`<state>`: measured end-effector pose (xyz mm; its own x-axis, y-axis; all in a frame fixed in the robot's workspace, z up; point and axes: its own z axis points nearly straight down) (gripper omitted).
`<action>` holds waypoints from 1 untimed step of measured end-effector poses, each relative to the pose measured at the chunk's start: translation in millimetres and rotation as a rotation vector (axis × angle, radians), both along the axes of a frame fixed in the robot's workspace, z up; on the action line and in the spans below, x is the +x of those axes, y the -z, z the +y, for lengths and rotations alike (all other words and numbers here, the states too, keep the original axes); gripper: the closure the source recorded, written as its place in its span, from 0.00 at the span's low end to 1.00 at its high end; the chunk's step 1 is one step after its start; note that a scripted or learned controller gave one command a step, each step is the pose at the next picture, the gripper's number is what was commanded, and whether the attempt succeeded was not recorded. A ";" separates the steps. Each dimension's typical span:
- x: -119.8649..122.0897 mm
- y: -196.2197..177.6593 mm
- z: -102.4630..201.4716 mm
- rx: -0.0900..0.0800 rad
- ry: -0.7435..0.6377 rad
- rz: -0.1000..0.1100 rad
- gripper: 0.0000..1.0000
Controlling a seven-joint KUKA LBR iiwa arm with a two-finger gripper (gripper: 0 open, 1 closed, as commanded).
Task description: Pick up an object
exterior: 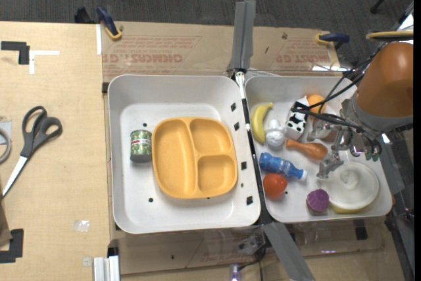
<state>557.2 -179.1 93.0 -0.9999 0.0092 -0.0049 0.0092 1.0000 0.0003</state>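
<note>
The right bin [283,210] holds a banana [260,120], a black-and-white cow toy [297,122], an orange ball [316,102], an orange carrot-like piece [306,149], a blue bottle [280,165], a red tomato [275,185], a purple piece [318,200] and a white bowl on a yellow rim [355,187]. My gripper [335,158] hangs over the right part of this bin, between the carrot-like piece and the white bowl. The arm's orange band [393,79] rises behind it.
In the left bin [125,207] lie a yellow divided plate [195,157] and a small green can [140,145] beside its left edge. Scissors [29,136] rest on the bench at far left. A grey divider post [243,36] stands between the bins at the back.
</note>
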 end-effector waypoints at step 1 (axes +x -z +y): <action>-30.7 0.8 66.8 0.001 0.162 0.003 0.00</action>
<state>526.4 -112.3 92.1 -0.9855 0.1699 -0.0018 0.1699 0.9855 0.0011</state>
